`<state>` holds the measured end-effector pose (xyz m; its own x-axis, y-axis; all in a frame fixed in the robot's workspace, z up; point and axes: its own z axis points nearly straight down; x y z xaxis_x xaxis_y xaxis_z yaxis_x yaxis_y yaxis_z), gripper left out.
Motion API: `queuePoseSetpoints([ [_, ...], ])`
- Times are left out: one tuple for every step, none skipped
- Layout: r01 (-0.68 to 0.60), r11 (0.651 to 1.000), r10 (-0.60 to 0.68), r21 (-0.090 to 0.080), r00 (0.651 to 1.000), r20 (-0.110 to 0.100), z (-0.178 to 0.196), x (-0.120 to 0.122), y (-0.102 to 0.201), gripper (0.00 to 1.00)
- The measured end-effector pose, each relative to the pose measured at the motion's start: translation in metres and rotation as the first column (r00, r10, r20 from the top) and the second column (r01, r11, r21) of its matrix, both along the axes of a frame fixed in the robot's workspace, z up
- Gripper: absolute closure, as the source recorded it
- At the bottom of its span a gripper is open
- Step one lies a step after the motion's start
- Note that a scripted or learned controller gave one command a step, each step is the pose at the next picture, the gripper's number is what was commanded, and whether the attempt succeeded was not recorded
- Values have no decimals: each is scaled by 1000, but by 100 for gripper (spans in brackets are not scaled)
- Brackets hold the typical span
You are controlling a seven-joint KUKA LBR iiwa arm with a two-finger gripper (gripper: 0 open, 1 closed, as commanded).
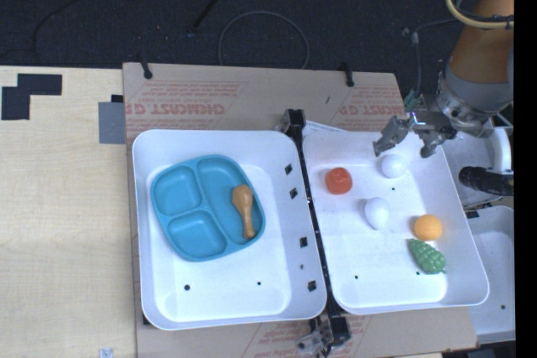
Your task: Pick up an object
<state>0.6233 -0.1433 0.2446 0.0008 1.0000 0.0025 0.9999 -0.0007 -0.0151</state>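
My gripper [410, 140] hangs over the far edge of the right bin [352, 289], fingers spread apart with nothing between them. A white ball [392, 166] lies just below the fingertips. In the same bin lie a red round object [338, 180], a white egg-like object [377, 214], an orange ball [428, 227] and a green bumpy object [429, 256].
The left bin [210, 298] holds a blue divided plate [180, 197] with a tan wooden spoon-like piece [244, 209] on its right side. A black divider [304, 214] runs between the bins. The arm's body [478, 54] stands at the right.
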Motion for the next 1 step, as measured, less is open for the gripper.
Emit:
queuePoseSetpoints([
  [-1, 1000, 1, -2, 1000, 12, 8, 2, 0, 0],
])
